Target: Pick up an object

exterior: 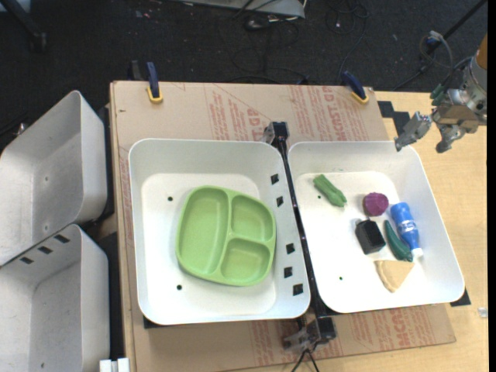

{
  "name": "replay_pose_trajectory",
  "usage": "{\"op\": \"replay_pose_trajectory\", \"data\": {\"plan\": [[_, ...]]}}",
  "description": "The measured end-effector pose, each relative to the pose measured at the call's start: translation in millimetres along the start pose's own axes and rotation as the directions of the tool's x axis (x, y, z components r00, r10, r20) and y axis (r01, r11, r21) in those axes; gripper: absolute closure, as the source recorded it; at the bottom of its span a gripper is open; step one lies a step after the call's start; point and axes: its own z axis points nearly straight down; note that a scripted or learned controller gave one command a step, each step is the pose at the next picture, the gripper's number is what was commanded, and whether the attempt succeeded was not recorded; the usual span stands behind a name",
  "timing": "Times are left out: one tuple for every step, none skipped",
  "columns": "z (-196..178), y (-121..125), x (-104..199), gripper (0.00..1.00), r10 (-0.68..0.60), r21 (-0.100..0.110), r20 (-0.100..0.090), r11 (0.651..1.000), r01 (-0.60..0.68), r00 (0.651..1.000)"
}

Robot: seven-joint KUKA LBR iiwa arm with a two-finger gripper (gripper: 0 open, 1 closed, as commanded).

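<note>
Two shallow white bins sat side by side on the desk (201, 115), a brown board held by two yellow-tipped clamps at its far edge. The left bin (147, 208) carried a single light-green plate (227, 236) with three compartments, lying flat near the middle of the floor.

Six small things lay in the right bin (434, 285), all gathered toward its right half. One green pod-shaped piece (330, 191) lay at a slant nearest the divider between the bins. One round purple ball (376, 203) sat just right of it. One blue bottle (404, 225) with a white label and white cap lay on its side beside the ball, and one dark-green strip (397, 242) ran along the bottle's left flank, touching it. One black block (370, 235) lay just left of that strip. One tan wedge (394, 273) lay nearest the front, below the bottle's cap end.

The robot's hand (428, 137) hung above the far right corner of the right bin, over the rim, well apart from all six pieces. Its two dark fingers stood spread apart with nothing between them.

Two more white bins (46, 208) leaned at the left edge of the desk.
</note>
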Motion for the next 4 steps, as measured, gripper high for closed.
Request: {"op": "replay_pose_trajectory", "data": {"plan": [[-8.5,2.0,1.3,0.0,-0.004,-0.013,0.003,1.0,0.004,1.0],[50.4,10.4,6.1,0.0,-0.006,-0.008,0.002,1.0,0.006,1.0],[95.2,8.7,11.8,0.0,-0.005,-0.008,0.002,1.0,0.005,1.0],[156.8,14.1,8.4,0.0,-0.005,-0.008,0.002,1.0,0.005,1.0]]}}
